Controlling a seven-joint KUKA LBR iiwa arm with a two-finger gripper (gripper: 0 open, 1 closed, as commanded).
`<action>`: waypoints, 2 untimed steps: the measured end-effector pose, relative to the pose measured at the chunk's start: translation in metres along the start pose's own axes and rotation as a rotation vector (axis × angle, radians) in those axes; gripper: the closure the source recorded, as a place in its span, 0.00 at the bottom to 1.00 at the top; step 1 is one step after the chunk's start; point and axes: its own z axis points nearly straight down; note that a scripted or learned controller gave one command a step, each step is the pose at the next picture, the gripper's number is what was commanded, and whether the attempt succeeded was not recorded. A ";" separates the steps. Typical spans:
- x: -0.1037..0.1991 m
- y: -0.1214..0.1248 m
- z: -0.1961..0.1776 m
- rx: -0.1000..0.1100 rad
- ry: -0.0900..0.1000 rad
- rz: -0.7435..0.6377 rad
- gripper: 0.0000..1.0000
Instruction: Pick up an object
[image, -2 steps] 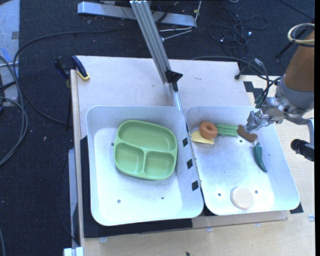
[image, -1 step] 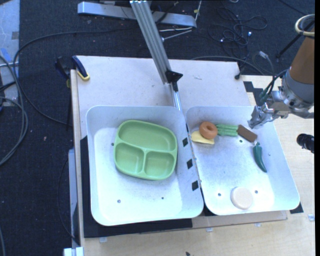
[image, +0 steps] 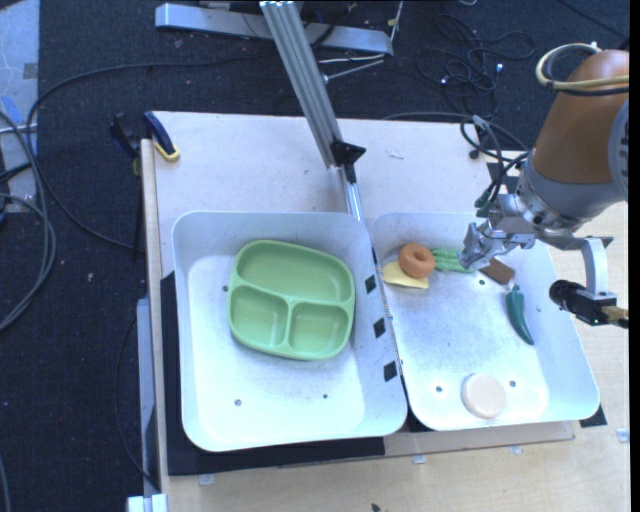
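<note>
Nearest the camera, a pale round disc (image: 485, 396) lies at about 6 o'clock in the right bin (image: 560, 395). Farther in, a green chili pepper (image: 518, 313) rests at 3 o'clock. Beyond it, the tool (image: 478, 252) sits low over a brown block (image: 497, 270) and a light green piece (image: 450, 262) (whether it is clenched or released, I cannot tell). At 10 o'clock, a donut (image: 416, 261) lies on a yellow wedge (image: 405, 279). The left bin (image: 200, 400) holds a green divided tray (image: 293, 299) on the worktop (image: 250, 160).
</note>
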 end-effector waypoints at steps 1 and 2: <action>0.052 -0.001 0.016 0.000 0.001 -0.002 1.00; 0.107 -0.013 0.024 0.000 0.000 -0.001 1.00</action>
